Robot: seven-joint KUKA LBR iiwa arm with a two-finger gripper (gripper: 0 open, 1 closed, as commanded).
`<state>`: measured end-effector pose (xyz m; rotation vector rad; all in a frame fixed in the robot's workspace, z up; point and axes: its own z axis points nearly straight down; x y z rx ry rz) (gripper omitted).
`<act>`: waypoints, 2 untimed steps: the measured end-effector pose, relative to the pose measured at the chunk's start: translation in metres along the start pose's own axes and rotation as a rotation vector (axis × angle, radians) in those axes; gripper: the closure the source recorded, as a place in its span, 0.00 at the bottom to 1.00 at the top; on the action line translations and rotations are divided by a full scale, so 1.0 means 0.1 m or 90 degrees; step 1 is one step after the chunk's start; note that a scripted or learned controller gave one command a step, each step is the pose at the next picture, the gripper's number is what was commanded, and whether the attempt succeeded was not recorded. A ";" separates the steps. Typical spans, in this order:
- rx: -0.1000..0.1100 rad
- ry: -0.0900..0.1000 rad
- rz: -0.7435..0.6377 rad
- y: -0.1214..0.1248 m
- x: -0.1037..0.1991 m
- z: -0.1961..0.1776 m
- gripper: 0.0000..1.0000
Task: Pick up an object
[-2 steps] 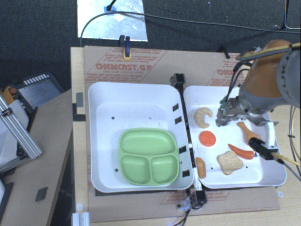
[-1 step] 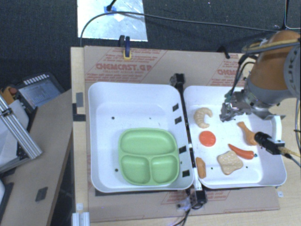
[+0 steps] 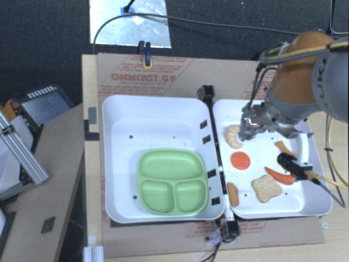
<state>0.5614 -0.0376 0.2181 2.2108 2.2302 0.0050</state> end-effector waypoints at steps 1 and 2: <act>0.001 0.000 0.000 -0.07 0.50 0.08 1.00; 0.001 0.000 -0.001 -0.16 1.04 -0.07 1.00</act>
